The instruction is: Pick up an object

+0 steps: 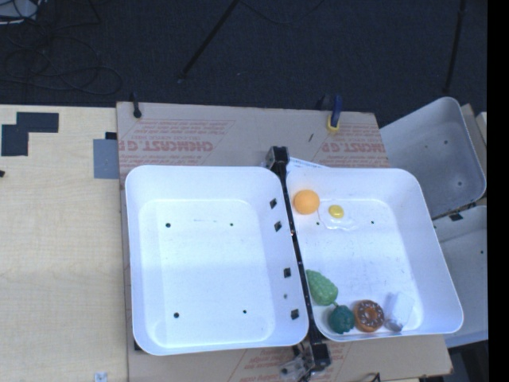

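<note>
Since every candidate sits in the right bin (433,221), that's where the pick happens; left bin (131,229) isn't a target. Reach comes in from the right, so the right bin is the near one.

Layout in the right bin:
- ball (306,201), orange, far corner by the divider, standing apart. Egg (337,216) just beside it, flat, probably poor for a pinch.
- front edge cluster: green piece (321,286), teal lump (342,318), donut (368,315), white piece (400,309). The teal lump and the donut look to be touching, the white piece close by, all hard against the front wall.

Green piece's long axis runs roughly along the divider, so I'd close across it, left-right.

My pick: the ball, clear on most sides, though the divider crowds one side. It's round, so may roll.

Jaw opening: can't tell from this frame.
</note>
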Robot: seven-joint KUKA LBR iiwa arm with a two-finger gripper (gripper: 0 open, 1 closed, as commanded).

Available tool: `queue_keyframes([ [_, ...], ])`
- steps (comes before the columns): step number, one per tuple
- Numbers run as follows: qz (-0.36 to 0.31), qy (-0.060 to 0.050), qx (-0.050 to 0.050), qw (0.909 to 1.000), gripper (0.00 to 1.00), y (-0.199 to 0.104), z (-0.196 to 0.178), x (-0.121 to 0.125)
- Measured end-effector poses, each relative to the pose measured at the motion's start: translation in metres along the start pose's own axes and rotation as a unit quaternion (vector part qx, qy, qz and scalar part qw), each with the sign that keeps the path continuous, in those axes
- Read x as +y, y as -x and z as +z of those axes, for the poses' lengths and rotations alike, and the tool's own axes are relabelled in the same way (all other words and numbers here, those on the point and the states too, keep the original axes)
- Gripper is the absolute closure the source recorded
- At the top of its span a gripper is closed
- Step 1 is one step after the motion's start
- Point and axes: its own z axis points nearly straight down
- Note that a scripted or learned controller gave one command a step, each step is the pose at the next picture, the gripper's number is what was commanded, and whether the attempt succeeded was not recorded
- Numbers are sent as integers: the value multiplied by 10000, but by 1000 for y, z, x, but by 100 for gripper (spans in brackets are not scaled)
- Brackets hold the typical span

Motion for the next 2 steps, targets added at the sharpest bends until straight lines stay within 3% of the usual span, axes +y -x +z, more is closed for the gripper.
queue_keyframes([
  [1, 29, -10, 4, 10000, 100, 27, -1, -41],
  [2, 2, -2, 1, 10000, 100, -2, 0, -3],
])
